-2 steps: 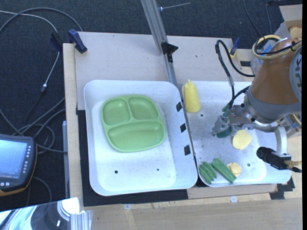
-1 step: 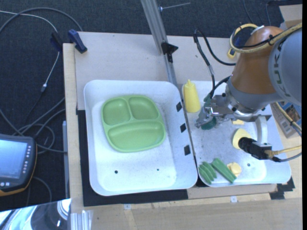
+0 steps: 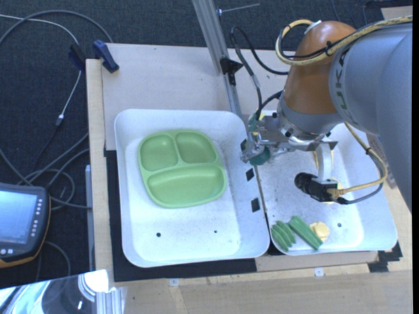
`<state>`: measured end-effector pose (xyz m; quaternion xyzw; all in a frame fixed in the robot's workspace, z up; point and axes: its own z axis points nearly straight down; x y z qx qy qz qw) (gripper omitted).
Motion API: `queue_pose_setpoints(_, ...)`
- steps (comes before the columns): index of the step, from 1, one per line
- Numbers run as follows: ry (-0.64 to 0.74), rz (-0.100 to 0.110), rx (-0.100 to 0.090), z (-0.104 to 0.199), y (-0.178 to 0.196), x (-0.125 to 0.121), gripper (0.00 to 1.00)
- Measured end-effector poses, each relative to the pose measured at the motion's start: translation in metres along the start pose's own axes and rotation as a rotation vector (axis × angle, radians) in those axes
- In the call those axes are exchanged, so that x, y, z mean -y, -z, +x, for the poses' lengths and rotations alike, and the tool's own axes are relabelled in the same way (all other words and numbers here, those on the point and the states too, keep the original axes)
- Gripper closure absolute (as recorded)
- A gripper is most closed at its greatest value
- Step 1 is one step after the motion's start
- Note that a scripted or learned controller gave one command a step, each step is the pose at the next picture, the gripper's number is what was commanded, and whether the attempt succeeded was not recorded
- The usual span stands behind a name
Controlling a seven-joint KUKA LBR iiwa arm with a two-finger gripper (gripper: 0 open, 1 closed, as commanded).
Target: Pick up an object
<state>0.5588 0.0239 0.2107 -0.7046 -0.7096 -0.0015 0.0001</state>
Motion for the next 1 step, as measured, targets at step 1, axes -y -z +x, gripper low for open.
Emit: queue_pose_setpoints(1,-0.001,-0.002,0.0,0.0433,0.0158,-0.0256,1.0)
